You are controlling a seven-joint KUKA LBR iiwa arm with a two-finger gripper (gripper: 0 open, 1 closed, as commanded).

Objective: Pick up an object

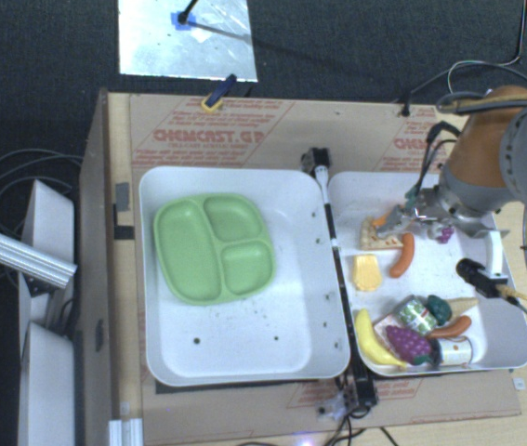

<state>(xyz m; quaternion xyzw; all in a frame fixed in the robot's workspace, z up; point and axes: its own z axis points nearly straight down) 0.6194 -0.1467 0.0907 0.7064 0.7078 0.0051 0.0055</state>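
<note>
My gripper (401,218) hangs low over the upper part of the right bin (514,337), reaching in from the right. Its tip is right above a slice of toast (377,238) near the bin's left wall. Just below the toast lies an orange sausage (401,256), with a yellow cheese block (366,272) to its lower left. A small purple piece (443,234) sits under the wrist. Whether anything is between the fingers is hidden.
The right bin's front corner holds a banana (367,338), purple grapes (410,346), a can (418,315), a green item (440,307), another sausage (454,326) and a second can (456,350). A green divided plate (214,247) lies in the left bin (244,351).
</note>
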